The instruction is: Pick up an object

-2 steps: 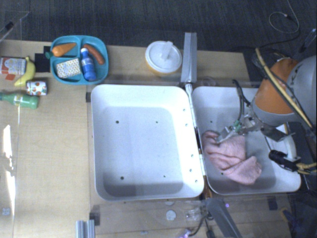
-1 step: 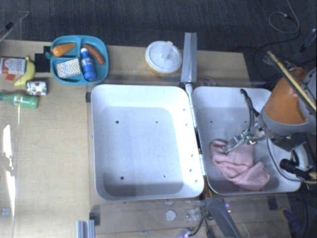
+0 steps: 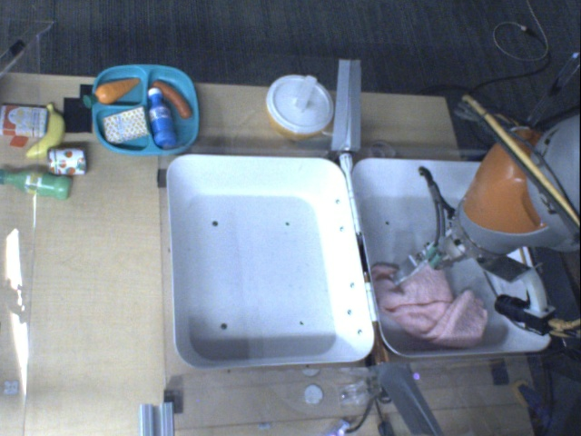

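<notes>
A crumpled pink cloth (image 3: 434, 307) lies in the right bin (image 3: 390, 198), toward its front. My gripper (image 3: 422, 262) hangs low at the cloth's upper left edge, touching or just above it. The arm's orange band (image 3: 502, 193) and grey wrist reach in from the right and cover part of the bin's right side. A black cable (image 3: 436, 198) curves down along the wrist toward the gripper.
The left bin (image 3: 263, 334) sits beside the right one, parted by a shared rim. Behind the bins stand a white lidded cup (image 3: 300, 105), a metal post (image 3: 346, 107) and a blue divided plate (image 3: 145, 107) of toy food. A banana (image 3: 47, 133), a can and a green bottle lie far left.
</notes>
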### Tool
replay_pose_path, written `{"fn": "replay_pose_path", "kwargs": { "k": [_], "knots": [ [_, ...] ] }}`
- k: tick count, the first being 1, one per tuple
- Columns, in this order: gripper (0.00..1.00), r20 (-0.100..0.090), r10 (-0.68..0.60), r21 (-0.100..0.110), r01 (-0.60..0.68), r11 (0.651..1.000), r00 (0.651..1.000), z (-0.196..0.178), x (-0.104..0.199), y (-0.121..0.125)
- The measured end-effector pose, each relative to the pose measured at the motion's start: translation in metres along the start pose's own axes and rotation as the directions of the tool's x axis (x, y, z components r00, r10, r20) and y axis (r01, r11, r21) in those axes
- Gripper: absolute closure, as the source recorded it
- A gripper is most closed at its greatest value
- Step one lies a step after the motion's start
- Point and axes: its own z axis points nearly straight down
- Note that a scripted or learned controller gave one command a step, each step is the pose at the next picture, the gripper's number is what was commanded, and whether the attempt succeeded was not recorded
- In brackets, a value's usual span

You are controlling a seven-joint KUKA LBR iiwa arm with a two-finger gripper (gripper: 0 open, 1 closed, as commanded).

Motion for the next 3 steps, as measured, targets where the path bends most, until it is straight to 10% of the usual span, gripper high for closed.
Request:
{"fn": "replay_pose_path", "kwargs": {
  "k": [1,2,3],
  "knots": [
    [1.00,0.005,-0.003,-0.007,0.003,1.000,1.000,-0.012,-0.001,0.003],
    [0.00,0.005,-0.002,-0.007,0.003,1.000,1.000,-0.012,-0.001,0.003],
    [0.00,-0.001,0.146,0.003,-0.146,0.989,0.989,0.000,0.002,0.010]
  ]
}}
